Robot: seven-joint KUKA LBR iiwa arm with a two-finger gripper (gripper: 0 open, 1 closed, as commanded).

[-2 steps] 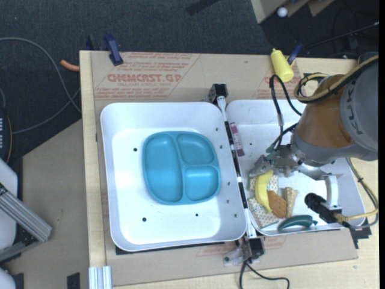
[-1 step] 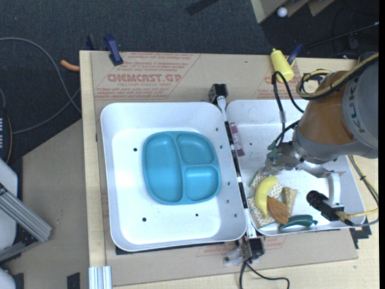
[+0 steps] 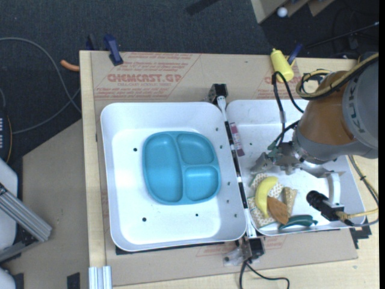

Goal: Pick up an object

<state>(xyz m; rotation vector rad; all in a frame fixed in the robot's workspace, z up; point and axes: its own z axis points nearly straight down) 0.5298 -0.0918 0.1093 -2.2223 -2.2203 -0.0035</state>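
In the right bin, a yellow banana lies near the left wall on a pale lattice-patterned piece. A brown wedge leans beside it, and a teal-handled tool rests along the front wall. My gripper reaches in from the right and hangs low over the bin, just behind the banana. Nothing shows between its metal tips, and the wrist hides the bin floor to the right.
The left bin holds a blue divided plate at its middle. A dark strip lies along the wall between the two bins. Yellow and blue clamps sit on the cardboard behind the right bin.
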